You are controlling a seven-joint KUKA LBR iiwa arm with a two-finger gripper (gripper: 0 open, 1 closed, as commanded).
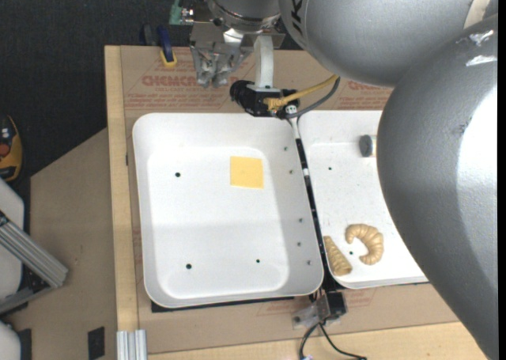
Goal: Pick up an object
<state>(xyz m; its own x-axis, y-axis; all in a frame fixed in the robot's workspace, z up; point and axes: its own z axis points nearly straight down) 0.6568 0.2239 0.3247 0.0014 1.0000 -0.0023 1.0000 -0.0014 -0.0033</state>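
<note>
A flat yellow square [247, 172] lies in the left bin [158, 216], a little right of its middle. In the right bin [348, 184] a tan curled croissant-shaped piece [366, 242] rests near the front, with a small tan wedge [337, 258] beside it at the front left corner. A small grey lump [365, 145] sits near that bin's back. My gripper [213, 75] hangs raised over the bench behind the left bin's back rim, far from all the objects. It is open with nothing between its fingers.
The arm's large grey body covers the right bin's right part. A blue and yellow clamp [166, 46] stands at the bench's back left edge. The two bins meet along a dark seam [308, 192].
</note>
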